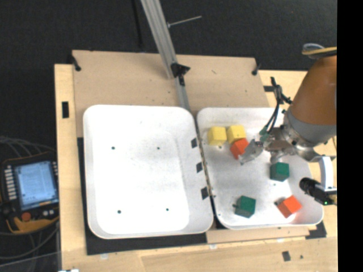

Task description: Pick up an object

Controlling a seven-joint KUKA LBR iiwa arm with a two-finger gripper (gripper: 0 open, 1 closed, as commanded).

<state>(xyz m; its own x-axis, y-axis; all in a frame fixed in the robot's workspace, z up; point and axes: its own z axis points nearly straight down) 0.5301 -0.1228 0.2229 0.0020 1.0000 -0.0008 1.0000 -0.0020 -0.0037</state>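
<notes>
OK, arm (pixel 315 98) comes in from the right over the right bin (pixel 227 214). Gripper (pixel 248 153) sits low in the upper-middle of that bin, right against an orange block (pixel 239 147). Whether it is clenched on the block or released, I cannot tell from this angle (the tip is small and blurred, and the block's edge merges with it).

Two yellow blocks (pixel 226 135) lie side by side just above-left of the orange one, nearly touching it. A green block (pixel 278 171) sits right of the gripper, under the wrist. A second green block (pixel 245 205) is near the bin's lower edge, and a second orange block (pixel 289 206) is lower right, well apart from the gripper. The left bin (pixel 142 169) is beside the right one, rims touching.
</notes>
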